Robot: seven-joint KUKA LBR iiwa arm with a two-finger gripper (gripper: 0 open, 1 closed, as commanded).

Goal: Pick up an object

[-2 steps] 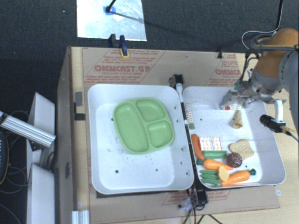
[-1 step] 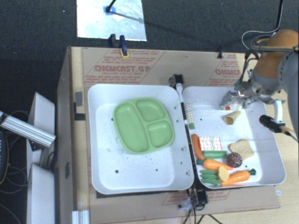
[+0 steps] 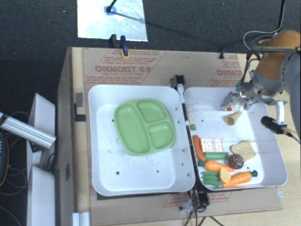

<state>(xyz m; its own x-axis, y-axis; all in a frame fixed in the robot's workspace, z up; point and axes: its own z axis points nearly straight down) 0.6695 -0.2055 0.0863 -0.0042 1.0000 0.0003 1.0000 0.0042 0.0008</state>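
Camera view looks down on my grey arm with its orange band (image 3: 282,41) reaching in from the right, over the far part of the right shallow white bin (image 3: 268,140). My fingers (image 3: 237,100) hang above that bin's far end, just over a small tan cork-shaped piece (image 3: 232,118) with a tiny red bit (image 3: 229,109) beside it; I cannot tell how far apart they stand, nor whether anything sits between them. Toward the bin's near end lie the toy foods in a cluster: orange carrots (image 3: 221,166), green beans (image 3: 214,156), a slice of brown bread (image 3: 242,149), a dark round plum-coloured piece (image 3: 236,161). The left white bin (image 3: 103,126) bears a pale green divided plastic plate (image 3: 145,126). Both bins rest on the brown cardboard-covered surface (image 3: 141,67).
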